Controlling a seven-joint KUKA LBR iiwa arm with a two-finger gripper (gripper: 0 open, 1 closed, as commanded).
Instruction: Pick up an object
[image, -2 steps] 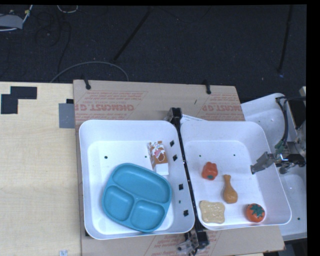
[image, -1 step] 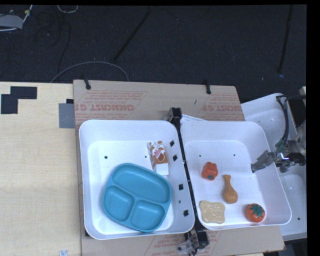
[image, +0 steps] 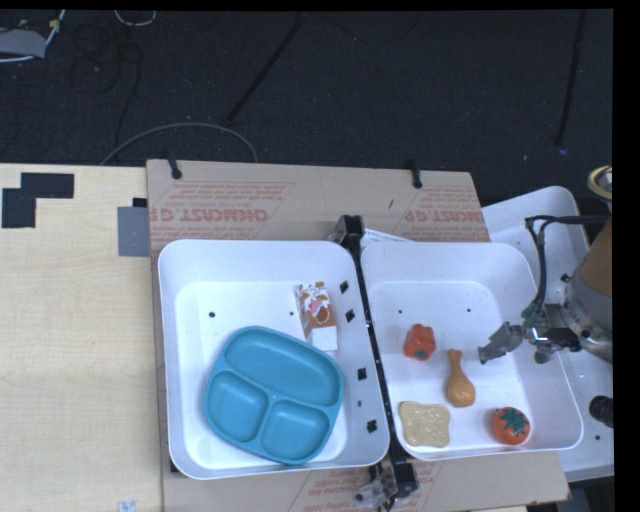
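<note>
Tan plastic drumstick (image: 459, 379) lay in the right white bin (image: 545, 440), just left of the grey two-finger gripper (image: 497, 347), whose jaws stood released, holding nothing.

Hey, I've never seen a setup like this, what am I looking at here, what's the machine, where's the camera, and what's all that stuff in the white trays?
One camera looks down at a slant on a bench with two white bins. The robot arm reaches in from the right; its gripper hangs over the right bin, with nothing seen in it. That bin holds toy food: a red pepper, a chicken drumstick, a slice of bread and a tomato. The left bin holds a blue divided plate and a small snack packet.
</note>
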